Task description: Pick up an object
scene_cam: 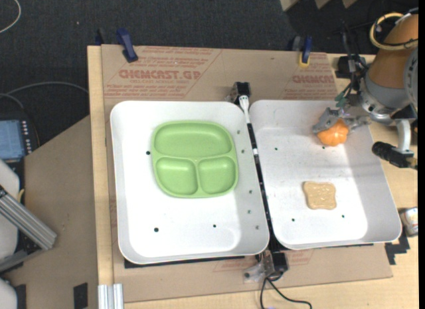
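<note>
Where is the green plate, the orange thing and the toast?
green plate [194, 143], camera view, its big top compartment
orange thing [334, 135], camera view, its round middle
toast [320, 195], camera view, middle of its flat top

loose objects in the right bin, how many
2: an orange object near the bin's far right, at the gripper, and a tan toast-shaped piece nearer the front. The arm may hide more.
</note>
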`<state>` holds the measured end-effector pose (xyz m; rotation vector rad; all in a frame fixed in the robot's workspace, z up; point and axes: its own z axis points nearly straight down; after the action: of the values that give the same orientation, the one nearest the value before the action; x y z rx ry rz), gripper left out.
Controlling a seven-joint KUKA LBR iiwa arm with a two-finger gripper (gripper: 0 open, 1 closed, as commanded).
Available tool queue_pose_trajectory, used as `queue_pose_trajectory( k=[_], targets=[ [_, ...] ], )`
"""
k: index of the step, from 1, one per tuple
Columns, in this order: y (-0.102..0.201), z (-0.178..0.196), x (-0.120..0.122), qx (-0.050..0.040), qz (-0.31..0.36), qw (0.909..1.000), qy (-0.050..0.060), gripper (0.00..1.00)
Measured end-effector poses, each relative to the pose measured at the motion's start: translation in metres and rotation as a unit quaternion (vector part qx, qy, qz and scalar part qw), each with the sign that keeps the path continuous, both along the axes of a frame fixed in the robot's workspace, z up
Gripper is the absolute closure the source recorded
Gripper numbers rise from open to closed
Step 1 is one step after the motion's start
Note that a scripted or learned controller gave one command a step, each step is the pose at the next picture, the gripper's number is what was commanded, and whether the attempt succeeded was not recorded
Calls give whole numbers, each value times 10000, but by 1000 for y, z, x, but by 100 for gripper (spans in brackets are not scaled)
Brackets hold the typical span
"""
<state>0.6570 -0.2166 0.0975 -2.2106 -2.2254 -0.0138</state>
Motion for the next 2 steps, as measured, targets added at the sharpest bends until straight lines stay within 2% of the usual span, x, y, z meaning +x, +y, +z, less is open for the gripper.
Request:
queue_pose_trajectory(
  k=[1, 2],
  targets=[
    [64, -11, 10, -57, -7, 10000, 31, 100],
    [125, -9, -32, -54, -16, 10000, -11, 100]
  ],
)
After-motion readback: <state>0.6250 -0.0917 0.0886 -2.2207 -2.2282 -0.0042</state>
